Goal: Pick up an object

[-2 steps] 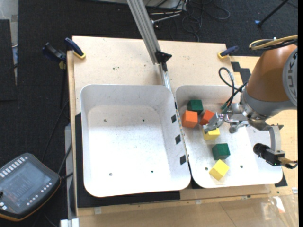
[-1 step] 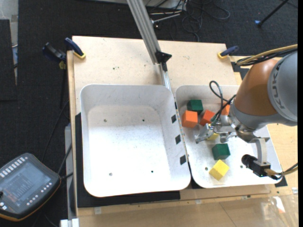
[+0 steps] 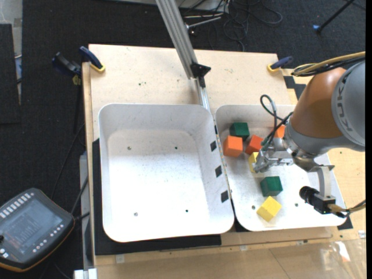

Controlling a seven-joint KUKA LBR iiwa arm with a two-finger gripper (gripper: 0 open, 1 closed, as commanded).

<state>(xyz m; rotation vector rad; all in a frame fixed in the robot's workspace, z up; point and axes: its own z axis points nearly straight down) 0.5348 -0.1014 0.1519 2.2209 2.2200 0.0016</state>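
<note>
The handheld control pad (image 3: 26, 230) lies lowest, off the worktop's (image 3: 151, 74) left corner. The left bin (image 3: 110, 118) offers wide bare floor; the right bin (image 3: 244, 220) is crowded. There the gripper (image 3: 263, 163) reaches down among the blocks, just above a green block (image 3: 271, 185) and a yellow block (image 3: 268, 208), with an orange block (image 3: 233, 146) to its left. I cannot tell its grip.
</note>
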